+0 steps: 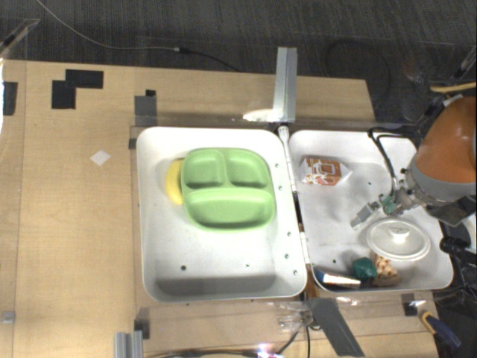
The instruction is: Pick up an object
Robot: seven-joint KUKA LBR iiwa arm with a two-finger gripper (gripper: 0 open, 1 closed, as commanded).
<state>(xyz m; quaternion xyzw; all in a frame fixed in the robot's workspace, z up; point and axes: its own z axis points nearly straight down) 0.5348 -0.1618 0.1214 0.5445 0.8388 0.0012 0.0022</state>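
Observation:
My gripper (375, 210) hangs low in the right bin (343, 144), below the arm's orange band (449, 149). It is just up and left of a round white lid with a knob (398, 241). A small orange and white snack packet (321, 171) lies at the bin's back left. Along the front wall sit a dark green piece (364, 268), a brown speckled item (384, 269) and a white stick-like object with an orange end (339, 279). I see nothing held in the gripper.
The left bin (156, 222) holds a green divided plate (226, 187) with a yellow object (173, 182) poking out from under its left side. A metal post (285, 84) stands behind the bins' shared wall. Black cables run along the right bin's back right.

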